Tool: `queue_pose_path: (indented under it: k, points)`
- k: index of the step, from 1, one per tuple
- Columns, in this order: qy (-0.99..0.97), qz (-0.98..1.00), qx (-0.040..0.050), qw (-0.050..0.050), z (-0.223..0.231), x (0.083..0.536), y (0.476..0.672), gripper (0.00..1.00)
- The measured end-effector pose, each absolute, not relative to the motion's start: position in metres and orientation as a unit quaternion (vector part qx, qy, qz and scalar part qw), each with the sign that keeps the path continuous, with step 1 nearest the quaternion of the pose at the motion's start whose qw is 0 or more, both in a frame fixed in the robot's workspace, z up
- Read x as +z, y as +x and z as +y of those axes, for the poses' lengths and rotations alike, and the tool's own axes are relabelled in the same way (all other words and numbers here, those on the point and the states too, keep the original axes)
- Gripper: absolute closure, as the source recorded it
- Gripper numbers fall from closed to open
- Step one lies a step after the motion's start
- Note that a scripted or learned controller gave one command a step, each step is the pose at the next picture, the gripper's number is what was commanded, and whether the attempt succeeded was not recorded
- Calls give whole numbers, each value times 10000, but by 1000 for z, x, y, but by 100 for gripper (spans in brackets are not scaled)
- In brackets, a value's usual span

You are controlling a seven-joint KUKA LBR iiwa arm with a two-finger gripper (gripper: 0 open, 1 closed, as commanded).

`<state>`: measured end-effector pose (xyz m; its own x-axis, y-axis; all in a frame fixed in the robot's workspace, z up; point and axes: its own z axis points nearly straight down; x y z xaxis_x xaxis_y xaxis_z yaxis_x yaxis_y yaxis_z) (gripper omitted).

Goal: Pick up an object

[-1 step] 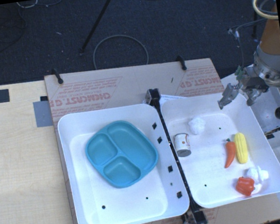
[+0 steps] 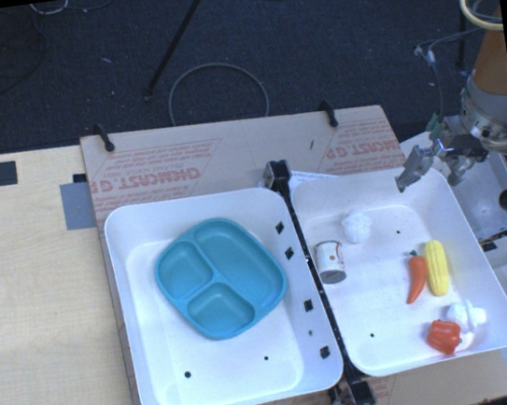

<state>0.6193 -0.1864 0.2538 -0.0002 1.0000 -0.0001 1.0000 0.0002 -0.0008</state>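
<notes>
Yellow corn (image 2: 437, 267) lies in the right bin (image 2: 399, 354), its long axis running nearly straight toward and away from the hand (image 2: 438, 160), which hangs over that bin's far right corner. From the hand the corn sits nearer the camera and a touch left, with an orange carrot (image 2: 417, 278) just beside it on the left, touching or nearly so and tilted a little. Nearer the camera than the corn, by the bin's front right corner, a red pepper (image 2: 443, 336) rests against a small white toy (image 2: 467, 314). Left of the corn, a white crumpled ball (image 2: 357, 225) lies apart, and a little cup (image 2: 328, 261) lies tipped against the divider between the bins. The hand grips nothing; its two dark fingers seem splayed apart. To my eye the corn and carrot are the closest picks. Left of the divider, the other bin (image 2: 159, 390) holds a blue sectioned plate (image 2: 218, 277), well away from the hand.
</notes>
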Motion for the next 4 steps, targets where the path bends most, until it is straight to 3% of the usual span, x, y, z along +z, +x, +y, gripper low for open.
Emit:
queue_pose_path:
  k: [3,4]
  points:
    - [-7070,-7072,19,31,-177,92,619,0]
    - [-7072,-7070,10,15,-178,105,620,100]
